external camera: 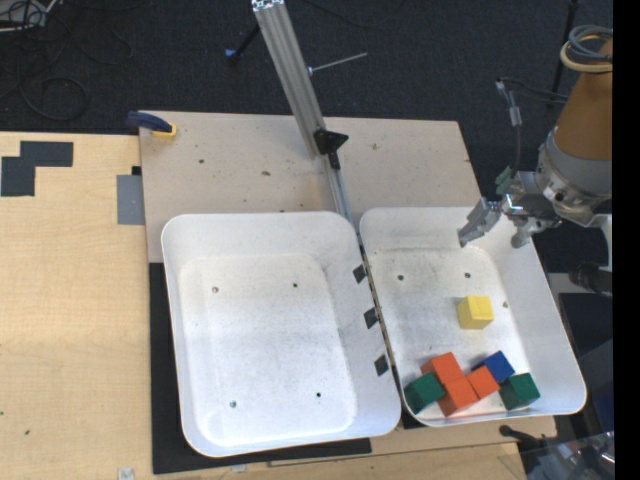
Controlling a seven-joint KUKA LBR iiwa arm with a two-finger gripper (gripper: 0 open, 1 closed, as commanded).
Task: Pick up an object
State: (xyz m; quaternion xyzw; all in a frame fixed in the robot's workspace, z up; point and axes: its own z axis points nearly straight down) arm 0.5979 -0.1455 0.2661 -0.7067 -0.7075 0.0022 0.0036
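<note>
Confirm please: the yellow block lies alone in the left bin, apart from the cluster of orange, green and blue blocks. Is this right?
Not quite. The camera view shows the yellow block alone in the right bin, not the left bin. The rest holds: it lies apart from the cluster of orange, green and blue blocks at that bin's near edge.

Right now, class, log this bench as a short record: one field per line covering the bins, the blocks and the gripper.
bins: left bin, right bin
lone block: yellow block, mid right bin
cluster: orange blocks, green blocks, blue block, near corner of right bin
gripper: gripper open, above right bin's far edge, holding nothing
</note>
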